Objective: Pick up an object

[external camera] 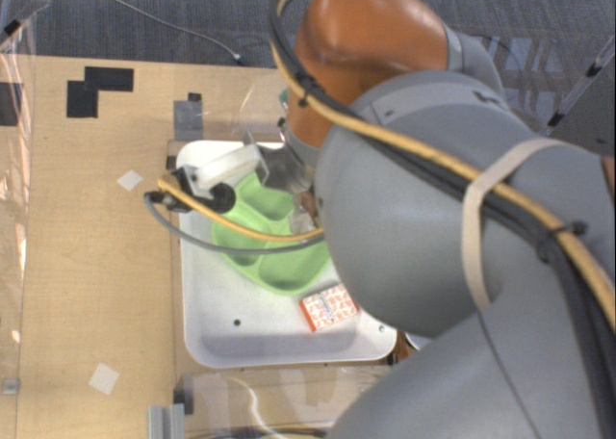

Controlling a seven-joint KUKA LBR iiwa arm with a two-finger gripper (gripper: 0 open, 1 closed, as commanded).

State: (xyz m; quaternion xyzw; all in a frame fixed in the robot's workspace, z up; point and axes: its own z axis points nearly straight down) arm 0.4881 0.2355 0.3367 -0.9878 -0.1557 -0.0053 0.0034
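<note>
Low over the bin, nothing lifted yet that I can see.

My jaws sit down over the white bin [221, 331], hidden behind my own wrist, so I cannot tell whether they stand wide or narrow, or hold anything. In the bin lie a green bowl-like object [265, 235] right under my wrist and a small orange-and-white box [329, 308] near its front rim. The pick itself is, I judge, not yet done.
</note>
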